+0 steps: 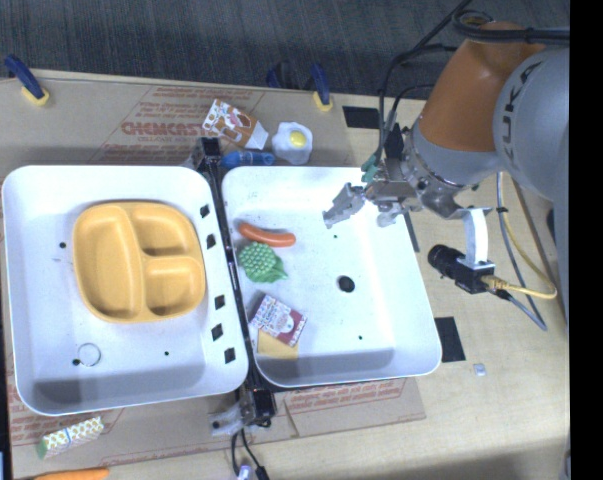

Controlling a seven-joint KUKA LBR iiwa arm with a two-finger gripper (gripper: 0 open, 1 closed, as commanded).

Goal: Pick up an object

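**Ana:** Two white bins sit side by side on the bench. The left bin (21,268) has a yellow divided plate (139,259) lying flat in it, nearer its far side than its near one.

**Ben:** And the right bin (396,308)?

**Ana:** Four small things, all close to its left wall. A toy sausage (268,234), orange-red, lies farthest back. Just beside it, toward the camera, is a green knobbly toy (259,261). Nearer still there is a small red and white packet (277,317), tilted, and a yellow wedge (276,344) touching the packet's near edge.

**Ben:** Where is the gripper (353,203)?

**Ana:** Over the far part of the right bin, near its back wall, reaching in from the right. It is well apart from the sausage and the other three toys.

**Ben:** Are the fingers open or closed?

**Ana:** They look spread, one pale finger pointing left and another lower to its right. Nothing lies between them.

**Ben:** Anything else in that bin?

**Ana:** A dark round spot (346,285) on the floor, about midway across.

**Ben:** And outside the bins?

**Ana:** Behind them, on the cardboard (161,118), a small printed packet (227,121), a blue item (245,157) at the bins' shared corner, and a white and yellow toy (293,141). At the near left corner lies a speckled wrapper (71,436).
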